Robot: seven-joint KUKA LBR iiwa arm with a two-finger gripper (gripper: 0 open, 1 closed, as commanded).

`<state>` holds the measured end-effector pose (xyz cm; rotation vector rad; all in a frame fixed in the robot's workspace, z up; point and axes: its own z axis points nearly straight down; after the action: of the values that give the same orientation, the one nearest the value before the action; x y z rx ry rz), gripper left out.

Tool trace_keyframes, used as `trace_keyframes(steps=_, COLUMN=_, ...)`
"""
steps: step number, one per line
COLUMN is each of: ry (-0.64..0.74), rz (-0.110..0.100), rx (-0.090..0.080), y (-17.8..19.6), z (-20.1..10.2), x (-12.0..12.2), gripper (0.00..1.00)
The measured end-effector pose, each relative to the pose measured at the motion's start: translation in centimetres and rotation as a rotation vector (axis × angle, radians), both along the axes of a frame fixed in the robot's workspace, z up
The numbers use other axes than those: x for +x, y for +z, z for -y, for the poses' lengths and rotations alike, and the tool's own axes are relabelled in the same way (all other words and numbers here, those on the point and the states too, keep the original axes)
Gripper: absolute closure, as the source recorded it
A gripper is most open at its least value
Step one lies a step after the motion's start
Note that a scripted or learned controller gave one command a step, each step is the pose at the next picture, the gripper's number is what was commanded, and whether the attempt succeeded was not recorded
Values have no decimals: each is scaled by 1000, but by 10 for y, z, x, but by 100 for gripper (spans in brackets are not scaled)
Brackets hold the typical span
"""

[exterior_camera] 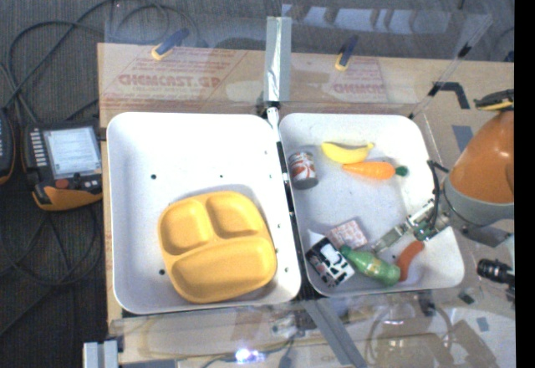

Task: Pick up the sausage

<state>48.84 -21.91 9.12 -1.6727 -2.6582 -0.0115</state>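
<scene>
The gripper (415, 230) is seen just above the sausage (410, 255); its jaw state cannot be told, being blurred.

Pincer (394, 235) beside sausage (409, 256)

I note a yellow tray (218, 246) in the left bin (134, 149); banana (346, 151) and carrot (371, 170) lie at twelve o'clock in the right bin (418, 140).

My bench is evenly, brightly lit from overhead. The two shallow white plastic bins (194, 134) cast soft shadows. Focus is slightly soft.
</scene>
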Motion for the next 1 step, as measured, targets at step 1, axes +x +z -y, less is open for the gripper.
trace_keyframes(steps=1, ry=23, rz=7, rx=-6, y=0, z=-1, x=0, gripper=0)
